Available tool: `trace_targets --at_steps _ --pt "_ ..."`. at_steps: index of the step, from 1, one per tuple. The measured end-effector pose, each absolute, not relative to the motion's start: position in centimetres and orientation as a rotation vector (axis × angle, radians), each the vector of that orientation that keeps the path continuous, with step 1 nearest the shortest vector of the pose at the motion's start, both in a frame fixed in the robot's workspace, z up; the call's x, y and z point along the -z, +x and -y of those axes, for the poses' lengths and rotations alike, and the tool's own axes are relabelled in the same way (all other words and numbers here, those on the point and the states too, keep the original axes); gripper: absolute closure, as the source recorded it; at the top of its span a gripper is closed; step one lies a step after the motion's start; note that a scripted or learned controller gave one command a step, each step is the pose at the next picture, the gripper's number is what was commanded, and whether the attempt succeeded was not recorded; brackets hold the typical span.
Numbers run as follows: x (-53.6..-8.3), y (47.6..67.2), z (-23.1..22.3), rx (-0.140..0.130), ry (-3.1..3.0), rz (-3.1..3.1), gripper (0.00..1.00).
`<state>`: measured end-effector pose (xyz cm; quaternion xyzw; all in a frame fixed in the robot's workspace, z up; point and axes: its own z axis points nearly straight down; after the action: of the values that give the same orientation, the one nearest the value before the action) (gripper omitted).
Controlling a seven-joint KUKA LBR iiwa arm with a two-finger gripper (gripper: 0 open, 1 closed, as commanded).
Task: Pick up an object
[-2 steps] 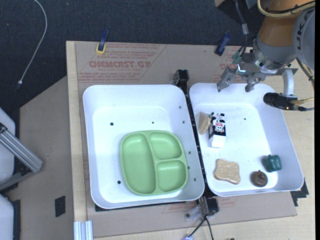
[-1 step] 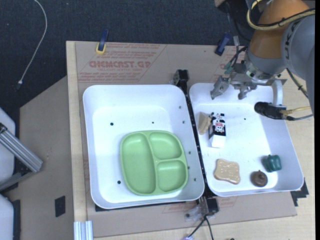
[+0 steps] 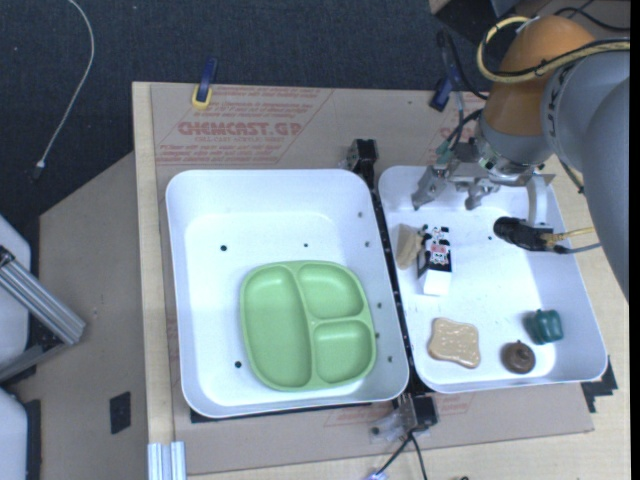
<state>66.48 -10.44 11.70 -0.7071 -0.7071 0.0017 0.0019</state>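
filling much of the left bin (image 3: 200, 268), a green plate (image 3: 305, 323) lay flat. the right bin (image 3: 570, 298) held a carton (image 3: 436, 260), a toast (image 3: 454, 342), a teal cup (image 3: 545, 325) and a brown donut (image 3: 518, 357). the gripper (image 3: 445, 196) hung spread open, holding nothing, over that bin's far end.
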Motion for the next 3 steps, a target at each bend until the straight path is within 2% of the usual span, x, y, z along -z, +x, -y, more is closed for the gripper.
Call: trace_targets --at_steps 1,2,3 --pt "-13.1 66.6 10.4 0.001 -2.222 2.221 1.00" --pt "-19.2 66.3 9.8 0.005 -2.224 2.226 1.00" --pt "-22.0 66.4 9.8 0.005 -2.224 2.225 1.00"
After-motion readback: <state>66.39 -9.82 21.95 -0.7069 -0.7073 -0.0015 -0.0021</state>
